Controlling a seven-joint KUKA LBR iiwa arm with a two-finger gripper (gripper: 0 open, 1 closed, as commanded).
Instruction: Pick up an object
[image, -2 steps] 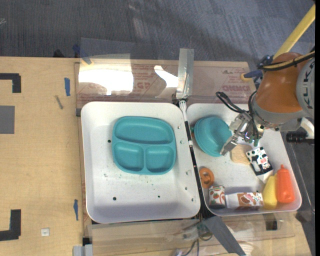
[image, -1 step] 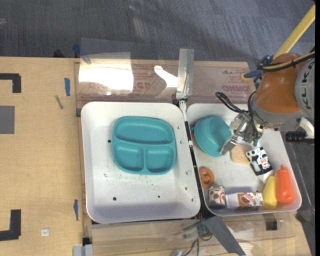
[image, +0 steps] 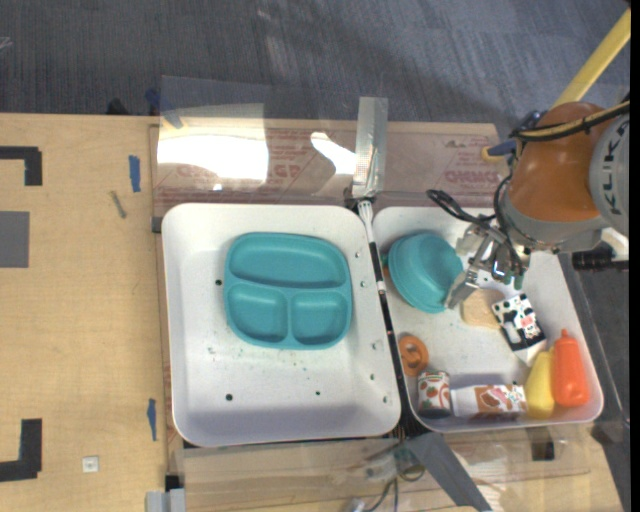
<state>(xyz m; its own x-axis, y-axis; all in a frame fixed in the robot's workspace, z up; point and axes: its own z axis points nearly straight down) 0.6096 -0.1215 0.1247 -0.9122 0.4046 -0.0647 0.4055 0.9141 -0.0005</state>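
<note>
One teal bowl (image: 424, 270) lies just left of the open, empty hand (image: 478, 283).

tray (image: 288, 288) in left bin (image: 190, 330), bowl (image: 425, 270) in right bin (image: 585, 400)

— How is my light?
— Even and fairly bright from above. Glare whitens the clear plastic sheet (image: 215, 150) behind the left bin (image: 190, 330).
— Shadows?
— Soft, short ones under my tool (image: 478, 272). The picture is slightly soft and grainy.
</note>
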